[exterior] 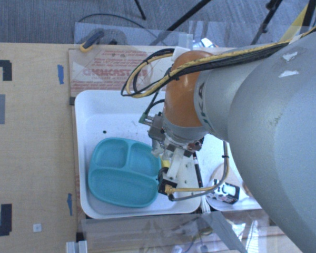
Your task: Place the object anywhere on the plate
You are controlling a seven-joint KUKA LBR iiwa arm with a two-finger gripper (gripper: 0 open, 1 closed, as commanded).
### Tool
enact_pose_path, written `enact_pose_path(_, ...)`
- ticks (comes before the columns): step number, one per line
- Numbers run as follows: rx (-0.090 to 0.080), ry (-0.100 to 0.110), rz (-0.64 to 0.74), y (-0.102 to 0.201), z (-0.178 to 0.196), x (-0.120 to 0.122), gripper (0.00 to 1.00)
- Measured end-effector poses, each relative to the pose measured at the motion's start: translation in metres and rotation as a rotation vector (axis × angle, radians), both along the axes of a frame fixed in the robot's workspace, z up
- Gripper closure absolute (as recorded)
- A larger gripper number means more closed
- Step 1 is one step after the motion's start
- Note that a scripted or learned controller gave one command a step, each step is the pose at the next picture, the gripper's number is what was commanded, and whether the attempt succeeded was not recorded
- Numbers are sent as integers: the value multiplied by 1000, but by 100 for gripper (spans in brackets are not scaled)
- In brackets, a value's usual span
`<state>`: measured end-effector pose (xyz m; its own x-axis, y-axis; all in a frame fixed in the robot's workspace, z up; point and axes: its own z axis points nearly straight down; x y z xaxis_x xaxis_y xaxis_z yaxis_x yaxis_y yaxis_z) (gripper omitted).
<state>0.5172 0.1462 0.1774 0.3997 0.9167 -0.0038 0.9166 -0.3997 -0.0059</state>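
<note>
Gripper (pixel 163 165) low at the plate's right rim, left bin.
Teal divided plate (pixel 121 173) lies flat in the left bin (pixel 105 109), toward its front-left corner. The arm (pixel 253 88) covers the gripper from above: cannot tell whether open, closed or holding anything. Small dark item (pixel 227 192) lies in the right bin (pixel 215 146), partly hidden.

Bulky grey arm (pixel 263 115) with a glossy orange band (pixel 181 96) and looping black-and-yellow cables (pixel 147 73).
</note>
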Motion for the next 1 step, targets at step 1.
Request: enact_pose_path(1, 1, 0, 30, -4, -26, -39, 100)
